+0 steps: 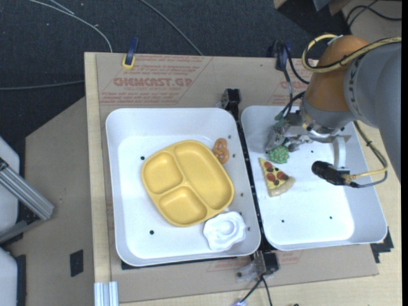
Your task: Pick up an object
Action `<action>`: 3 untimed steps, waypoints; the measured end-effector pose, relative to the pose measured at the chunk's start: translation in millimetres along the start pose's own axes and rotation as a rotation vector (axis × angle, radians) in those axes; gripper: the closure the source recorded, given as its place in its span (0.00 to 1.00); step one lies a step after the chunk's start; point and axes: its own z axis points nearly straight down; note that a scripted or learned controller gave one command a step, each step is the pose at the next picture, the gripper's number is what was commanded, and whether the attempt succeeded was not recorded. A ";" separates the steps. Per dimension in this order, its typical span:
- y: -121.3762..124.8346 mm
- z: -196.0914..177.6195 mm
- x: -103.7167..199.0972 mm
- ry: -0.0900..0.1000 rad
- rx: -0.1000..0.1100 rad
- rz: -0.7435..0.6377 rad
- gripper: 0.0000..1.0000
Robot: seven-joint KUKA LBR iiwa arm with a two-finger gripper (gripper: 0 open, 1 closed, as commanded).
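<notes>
Green broccoli piece (278, 153) is seen in the right bin (331, 225), near its left wall, directly beneath the gripper (285, 139). The gripper is set low over it, reaching from the right; its state cannot be told. Just below and toward the camera, a pizza slice (275, 176) is laid, tip pointing up-left. In the left bin (121, 132) are held a yellow divided plate (186, 182), a pretzel (221, 150) and a white cup-like item (224, 229).

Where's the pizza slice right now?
The pizza slice lies in the right bin, near its left wall, just below the green broccoli piece that sits under the gripper.
</notes>
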 end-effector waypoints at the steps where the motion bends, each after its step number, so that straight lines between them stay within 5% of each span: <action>1: 2.4 -61.7 -7.2 -0.002 -0.004 0.000 1.00; 3: 10.9 -133.3 -16.0 -0.001 -0.002 -0.002 1.00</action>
